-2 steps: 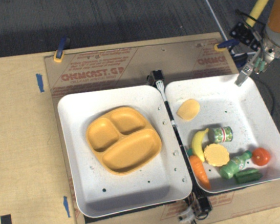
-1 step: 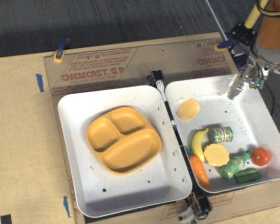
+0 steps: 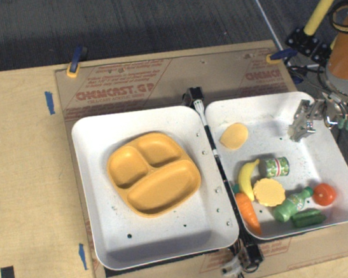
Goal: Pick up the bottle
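i saw the gripper (image 3: 302,125) poised over the right bin's (image 3: 265,104) far right part, fingers slightly parted with nothing between them. the green bottle (image 3: 292,204) lay on its side near the front, between the tomato (image 3: 324,194) and a yellow disc (image 3: 269,192), well apart from the gripper.

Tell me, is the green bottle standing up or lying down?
Lying down. The green plastic bottle lies on its side in the right white bin, beside the red tomato.
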Controlling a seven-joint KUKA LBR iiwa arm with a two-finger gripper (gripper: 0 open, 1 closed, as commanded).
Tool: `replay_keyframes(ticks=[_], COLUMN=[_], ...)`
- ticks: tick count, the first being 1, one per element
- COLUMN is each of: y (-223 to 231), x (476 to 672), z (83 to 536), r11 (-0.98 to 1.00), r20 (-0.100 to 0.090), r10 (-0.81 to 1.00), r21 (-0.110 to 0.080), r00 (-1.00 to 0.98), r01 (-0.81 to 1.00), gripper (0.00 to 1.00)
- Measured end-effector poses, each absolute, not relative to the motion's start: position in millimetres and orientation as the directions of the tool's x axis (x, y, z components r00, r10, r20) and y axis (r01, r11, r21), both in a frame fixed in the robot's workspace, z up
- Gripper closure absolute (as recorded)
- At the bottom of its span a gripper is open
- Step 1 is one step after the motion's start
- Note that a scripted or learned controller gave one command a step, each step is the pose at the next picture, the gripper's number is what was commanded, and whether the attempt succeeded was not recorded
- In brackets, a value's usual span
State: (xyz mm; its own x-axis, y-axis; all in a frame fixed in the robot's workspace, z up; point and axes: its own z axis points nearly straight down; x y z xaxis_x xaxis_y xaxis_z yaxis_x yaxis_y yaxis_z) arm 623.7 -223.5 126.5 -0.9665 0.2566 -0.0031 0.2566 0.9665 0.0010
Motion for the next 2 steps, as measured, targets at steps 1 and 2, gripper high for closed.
replay_keyframes(ticks=[1,2], y=[-223.5,-222.9], x=[613.4,666.7], z=[164.4,137.4], r11=[1.000,0.768], r20=[-0.007,-0.007], r10=[0.010,-0.640], r21=[0.000,-0.004], r00=[-1.000,-0.768], r01=[0.010,-0.640], gripper=[1.00,1.00])
